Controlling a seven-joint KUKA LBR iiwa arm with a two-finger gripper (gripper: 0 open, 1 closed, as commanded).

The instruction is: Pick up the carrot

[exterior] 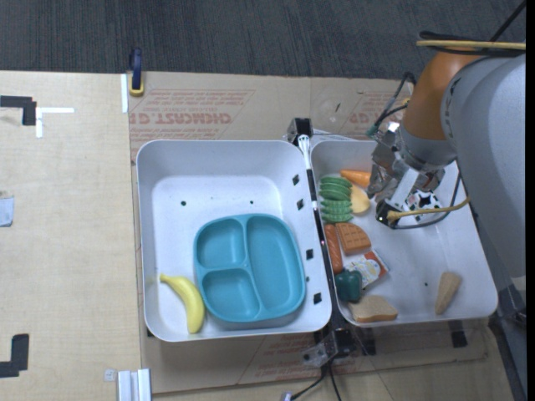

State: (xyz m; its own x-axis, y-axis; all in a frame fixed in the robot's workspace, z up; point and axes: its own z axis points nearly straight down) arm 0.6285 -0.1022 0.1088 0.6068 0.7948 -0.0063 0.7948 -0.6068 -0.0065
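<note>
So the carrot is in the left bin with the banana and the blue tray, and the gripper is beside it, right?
Not quite. The camera view shows the carrot in the right bin, at its far end beside the gripper. The banana and blue tray are in the left bin.

A light wooden bench top fills the left side. A flat sheet of brown cardboard with red letters lies on it, under two shallow white bins. On the far side, the floor is dark grey carpet. A small blue and yellow clamp sits at the cardboard's far left corner. Black brackets sit on the wood at the left.
</note>
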